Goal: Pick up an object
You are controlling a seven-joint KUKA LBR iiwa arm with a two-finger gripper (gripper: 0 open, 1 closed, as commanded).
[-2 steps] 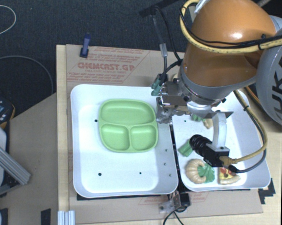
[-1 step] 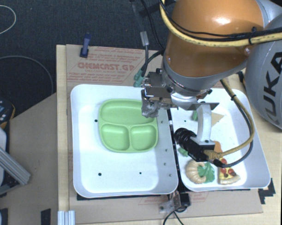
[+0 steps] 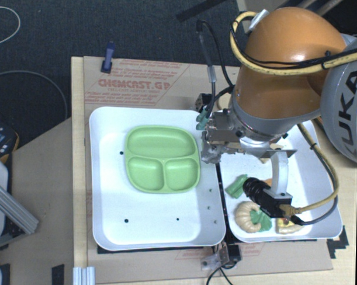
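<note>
the grey and orange arm (image 3: 280, 72) is hanging over the right bin (image 3: 311, 179), covering its jaws, so i cannot tell whether they are open or closed. the left bin (image 3: 106, 195) is holding a green divided plate (image 3: 163, 159). a beige ring-shaped piece (image 3: 245, 214) and a small green piece (image 3: 236, 186) are lying at the right bin's front, near the wrist.
</note>
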